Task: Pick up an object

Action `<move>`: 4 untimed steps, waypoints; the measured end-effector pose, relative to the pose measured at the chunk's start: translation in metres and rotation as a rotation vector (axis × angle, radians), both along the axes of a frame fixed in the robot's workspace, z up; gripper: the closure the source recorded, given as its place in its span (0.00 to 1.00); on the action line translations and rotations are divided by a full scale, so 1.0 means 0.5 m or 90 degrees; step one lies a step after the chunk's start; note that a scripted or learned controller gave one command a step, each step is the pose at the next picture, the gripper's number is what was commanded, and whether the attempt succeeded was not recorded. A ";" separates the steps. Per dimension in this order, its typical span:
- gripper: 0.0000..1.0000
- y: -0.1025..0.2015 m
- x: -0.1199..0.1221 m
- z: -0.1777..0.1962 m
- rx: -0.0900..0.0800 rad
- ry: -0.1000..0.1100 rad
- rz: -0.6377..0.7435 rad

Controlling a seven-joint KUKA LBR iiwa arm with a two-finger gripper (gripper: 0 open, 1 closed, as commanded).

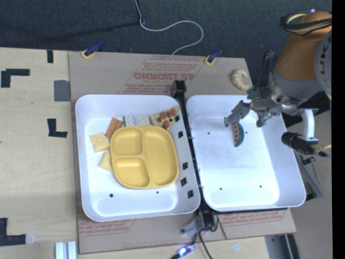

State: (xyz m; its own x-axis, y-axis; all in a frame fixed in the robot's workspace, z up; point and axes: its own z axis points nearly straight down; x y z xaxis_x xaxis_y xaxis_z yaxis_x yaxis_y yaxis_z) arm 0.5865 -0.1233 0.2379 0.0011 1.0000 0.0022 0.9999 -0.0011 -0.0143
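A camera looks down at a slant on a bench topped with a brown cardboard sheet (161, 74). Red printed lettering runs across the far part of the cardboard, but it is too faint and skewed to read with certainty. Two small clamps with blue and yellow parts, one at the far left (92, 49) and one at the far right (214, 54), pin the sheet's far edge. A thin white cable (172, 28) loops over the dark floor beyond.

Two shallow white plastic bins sit side by side on the cardboard. The left bin (89, 196) holds one round-cornered yellow plastic plate with three compartments (144, 156). Around the plate's far and left edges lie several small toy food pieces: two pale yellow squares like crackers (99, 142), one orange-brown strip (113, 127), and a cluster of patterned pieces (161, 117) whose number cannot be counted exactly.

The right bin (253, 196) holds one object, a small curved watermelon-slice toy, red with a green rind (238, 135), lying in the far part of the bin.

The grey robot arm with an orange band (302, 53) reaches in from the right. Its two-finger gripper (249, 117) hangs just above the far end of the watermelon slice, with its dark fingers (235, 115) spread apart and nothing between them. One cream-coloured rounded object (240, 79) rests on the cardboard beyond the right bin's far edge.
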 end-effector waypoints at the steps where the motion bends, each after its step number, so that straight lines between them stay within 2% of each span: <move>1: 0.00 0.000 0.005 0.014 -0.001 -0.008 0.002; 2: 0.00 0.009 0.005 -0.114 -0.001 -0.004 0.002; 4: 0.00 0.025 -0.007 -0.312 -0.002 -0.008 0.002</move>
State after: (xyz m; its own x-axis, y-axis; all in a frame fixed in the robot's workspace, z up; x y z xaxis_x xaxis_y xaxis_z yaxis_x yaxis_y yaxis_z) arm 0.5830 -0.1108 0.0820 -0.0022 1.0000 -0.0015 1.0000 0.0022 -0.0012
